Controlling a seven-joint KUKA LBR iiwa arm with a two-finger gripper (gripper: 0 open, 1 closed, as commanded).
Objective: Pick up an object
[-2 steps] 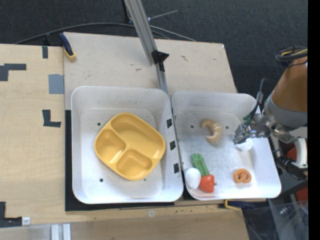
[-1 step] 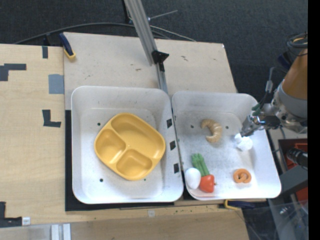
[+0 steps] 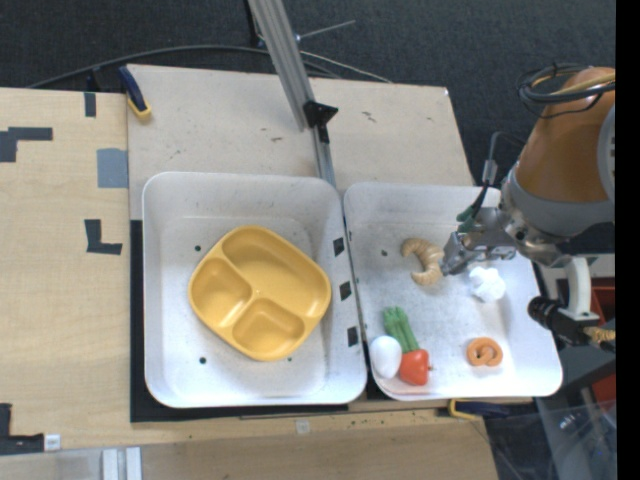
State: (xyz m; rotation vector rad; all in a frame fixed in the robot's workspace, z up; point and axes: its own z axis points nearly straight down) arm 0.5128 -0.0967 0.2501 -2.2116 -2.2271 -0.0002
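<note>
Grey metal gripper (image 3: 462,253) poised beside curled tan croissant (image 3: 424,261) in speckled white right bin (image 3: 520,368); grip state unclear.

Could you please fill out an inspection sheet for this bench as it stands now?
Surface: wooden bench bearing left bin and right bin, side by side.
Job's things: in the right bin, tan croissant-like piece, white lump, orange ring, white egg-like piece, red and green vegetable.
Clutter: yellow divided plate in the left bin; blue and yellow clamp at the bench's far edge.
Grippers: gripper low over the right bin, between the croissant-like piece and the white lump; jaws too small to judge.
Cables: black cables behind the bench.
Surroundings: metal rail, dark floor.
</note>
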